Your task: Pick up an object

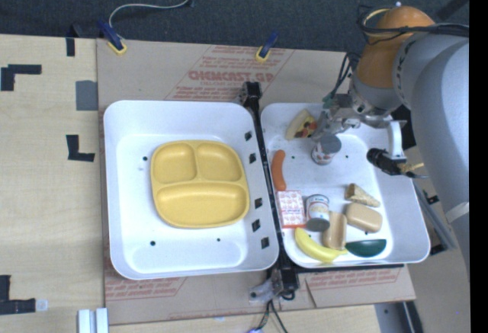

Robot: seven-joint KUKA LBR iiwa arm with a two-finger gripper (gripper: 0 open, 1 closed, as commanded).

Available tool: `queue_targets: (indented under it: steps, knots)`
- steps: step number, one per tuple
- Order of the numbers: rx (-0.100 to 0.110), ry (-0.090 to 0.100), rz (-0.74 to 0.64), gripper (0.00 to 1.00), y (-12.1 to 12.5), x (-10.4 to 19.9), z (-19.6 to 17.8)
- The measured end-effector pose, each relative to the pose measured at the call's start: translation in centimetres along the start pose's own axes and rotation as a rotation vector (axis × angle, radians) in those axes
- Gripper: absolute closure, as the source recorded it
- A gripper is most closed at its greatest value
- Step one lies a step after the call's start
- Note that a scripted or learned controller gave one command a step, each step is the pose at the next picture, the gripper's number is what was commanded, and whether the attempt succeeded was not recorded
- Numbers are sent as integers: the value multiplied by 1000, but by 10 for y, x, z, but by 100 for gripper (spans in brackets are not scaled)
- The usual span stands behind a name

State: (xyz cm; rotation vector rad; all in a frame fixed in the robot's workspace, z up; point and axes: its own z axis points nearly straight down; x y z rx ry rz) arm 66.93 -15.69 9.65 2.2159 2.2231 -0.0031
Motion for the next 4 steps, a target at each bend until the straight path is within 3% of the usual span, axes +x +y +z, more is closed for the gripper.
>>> queue_targets:
  steps: [1, 2, 3, 4]
  knots:
    - [0, 0, 0, 0, 0, 0, 0]
    - [1, -1, -1, 100, 0, 0, -9]
    - [1, -1, -1, 0, 0, 0, -9]
    - [-1, 1, 2, 0, 0, -25, 10]
